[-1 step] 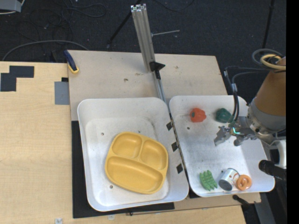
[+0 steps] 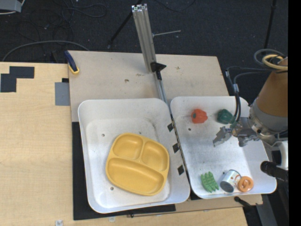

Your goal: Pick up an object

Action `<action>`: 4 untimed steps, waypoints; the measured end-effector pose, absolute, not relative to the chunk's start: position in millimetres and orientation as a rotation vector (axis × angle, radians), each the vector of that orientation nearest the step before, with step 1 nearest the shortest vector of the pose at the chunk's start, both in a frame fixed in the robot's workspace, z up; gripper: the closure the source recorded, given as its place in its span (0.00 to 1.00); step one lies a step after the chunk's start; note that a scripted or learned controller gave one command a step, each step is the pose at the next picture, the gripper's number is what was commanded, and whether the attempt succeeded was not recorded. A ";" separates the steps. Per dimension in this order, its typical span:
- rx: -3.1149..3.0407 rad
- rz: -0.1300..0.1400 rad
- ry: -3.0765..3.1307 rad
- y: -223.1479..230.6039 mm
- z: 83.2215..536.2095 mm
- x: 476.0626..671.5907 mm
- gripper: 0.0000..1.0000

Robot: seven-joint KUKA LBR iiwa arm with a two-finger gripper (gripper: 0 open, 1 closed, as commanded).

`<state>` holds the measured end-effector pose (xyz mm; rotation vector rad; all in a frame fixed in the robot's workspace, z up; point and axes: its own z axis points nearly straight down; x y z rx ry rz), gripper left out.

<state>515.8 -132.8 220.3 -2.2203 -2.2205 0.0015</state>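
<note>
My gripper (image 2: 231,139) hangs over the right bin (image 2: 207,147), near its right side, open with nothing between its fingers. A teal object (image 2: 225,116) lies just behind it and a red pepper-like object (image 2: 199,116) sits further left at the bin's back. Along the front edge of the same bin lie a green leafy toy (image 2: 209,181), a small silver can (image 2: 229,181) on its side and an orange ring (image 2: 245,184). The arm's orange band (image 2: 275,95) rises at the right.
The left bin (image 2: 94,126) holds a yellow divided plate (image 2: 138,164). An upright metal post (image 2: 145,36) stands behind the bins. Black clips (image 2: 175,147) mark the rims between the two bins. A pale wooden board (image 2: 33,145) lies at the left.
</note>
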 end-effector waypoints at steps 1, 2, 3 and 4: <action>-2.215 0.008 -2.215 -124.4 163.2 507.9 0.00; -2.217 0.007 -2.215 -122.7 118.9 503.0 0.00; -2.219 -0.001 -2.218 -122.8 91.1 504.0 0.00; -2.227 -0.010 -2.218 -123.2 103.4 506.5 1.00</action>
